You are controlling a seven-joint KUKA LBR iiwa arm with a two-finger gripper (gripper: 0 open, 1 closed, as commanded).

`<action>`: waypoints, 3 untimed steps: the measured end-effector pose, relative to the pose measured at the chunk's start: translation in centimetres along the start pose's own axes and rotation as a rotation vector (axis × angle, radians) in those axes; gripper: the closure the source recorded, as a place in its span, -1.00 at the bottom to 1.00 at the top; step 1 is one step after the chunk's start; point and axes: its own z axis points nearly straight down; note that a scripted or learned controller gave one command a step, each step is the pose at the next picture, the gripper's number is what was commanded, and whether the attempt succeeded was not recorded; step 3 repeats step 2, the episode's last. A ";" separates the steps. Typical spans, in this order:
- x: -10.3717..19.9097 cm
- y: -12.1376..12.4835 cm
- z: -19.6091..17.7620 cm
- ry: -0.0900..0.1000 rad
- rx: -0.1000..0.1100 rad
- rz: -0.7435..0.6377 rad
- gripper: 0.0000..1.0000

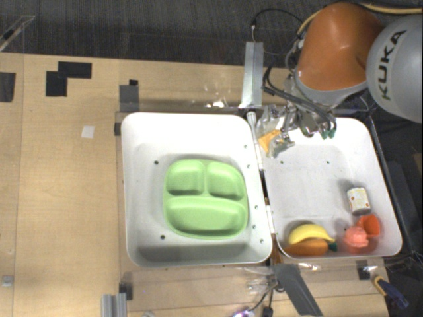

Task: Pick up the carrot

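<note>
The carrot (309,246) is a short orange piece with a small dark green stub at its 3 o'clock end. It lies flat on its side, long axis running 9 to 3 o'clock, at about 6 o'clock on the right-hand bin's floor, close against the near wall.

Reaches in from the right as one grey arm (396,58), its big rounded link marked with black letters along the side. Bends down toward the upper left corner of the right-hand bin. Carries an orange band (337,41) as a broad dome just above the wrist, with black cables looping around it. Ends in a small metallic gripper (281,134) hanging low beside the wall between the two bins. Too cluttered at the tip to make out more.
</note>
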 end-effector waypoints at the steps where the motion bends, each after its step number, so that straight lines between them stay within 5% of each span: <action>1: -0.3 0.1 -1.3 -0.011 0.000 0.001 1.00; 2: -0.2 -0.8 -5.7 0.000 0.000 -0.092 1.00; 3: -0.2 -0.8 -5.7 0.000 0.000 -0.092 1.00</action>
